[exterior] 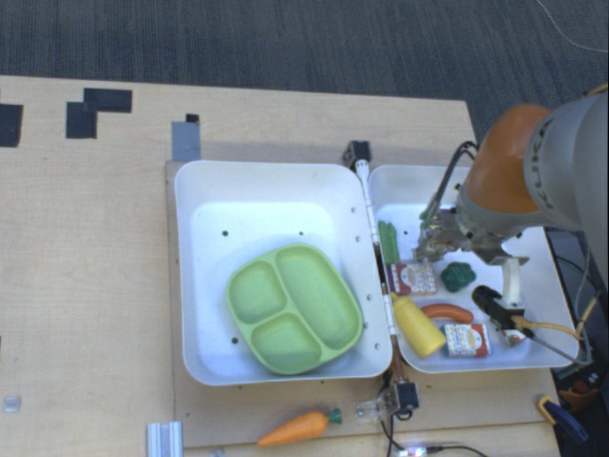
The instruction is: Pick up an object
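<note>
Hovering over the right bin (561, 284), the gripper (436, 241), whose state I cannot tell, risks snagging the crowded red-and-white packet (415, 278) or green toy (458, 275) together.

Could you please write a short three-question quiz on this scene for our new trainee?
1. True or false: the green divided plate lies in the left bin.
2. Where does the carrot lie? A) in the right bin B) on the bench, in front of the bins C) on the plate
3. Which yellow thing lies in the right bin beside the red sausage?

Key: 1 true. 2 B. 3 the yellow bottle.
</note>
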{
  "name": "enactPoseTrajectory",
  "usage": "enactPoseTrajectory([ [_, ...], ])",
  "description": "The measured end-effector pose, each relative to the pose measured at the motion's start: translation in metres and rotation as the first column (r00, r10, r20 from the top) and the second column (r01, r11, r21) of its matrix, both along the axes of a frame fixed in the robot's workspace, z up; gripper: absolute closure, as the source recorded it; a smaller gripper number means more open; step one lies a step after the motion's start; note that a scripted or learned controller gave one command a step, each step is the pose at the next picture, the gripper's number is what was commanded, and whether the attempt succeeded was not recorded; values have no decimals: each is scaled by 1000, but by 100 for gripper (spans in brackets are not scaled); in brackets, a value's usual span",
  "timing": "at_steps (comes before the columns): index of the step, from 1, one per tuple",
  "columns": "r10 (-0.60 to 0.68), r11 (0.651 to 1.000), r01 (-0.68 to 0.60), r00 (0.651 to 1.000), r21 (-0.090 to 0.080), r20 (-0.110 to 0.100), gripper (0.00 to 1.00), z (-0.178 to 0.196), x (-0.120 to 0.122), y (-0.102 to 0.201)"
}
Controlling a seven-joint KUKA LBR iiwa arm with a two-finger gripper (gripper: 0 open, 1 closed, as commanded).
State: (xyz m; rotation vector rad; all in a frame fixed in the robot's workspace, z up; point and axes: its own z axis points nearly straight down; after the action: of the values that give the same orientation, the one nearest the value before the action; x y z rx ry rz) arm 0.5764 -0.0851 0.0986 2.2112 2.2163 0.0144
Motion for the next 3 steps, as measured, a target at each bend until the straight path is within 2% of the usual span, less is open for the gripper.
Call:
enactPoseTrajectory([
  [1,0,1000,0,1000,0,0,0,0,0,0],
  [2,-2,1000,2,1000,-1,-4,0,-11,-80,-14],
  [3,0,1000,0,1000,-2,2,100,0,-77,-14],
])
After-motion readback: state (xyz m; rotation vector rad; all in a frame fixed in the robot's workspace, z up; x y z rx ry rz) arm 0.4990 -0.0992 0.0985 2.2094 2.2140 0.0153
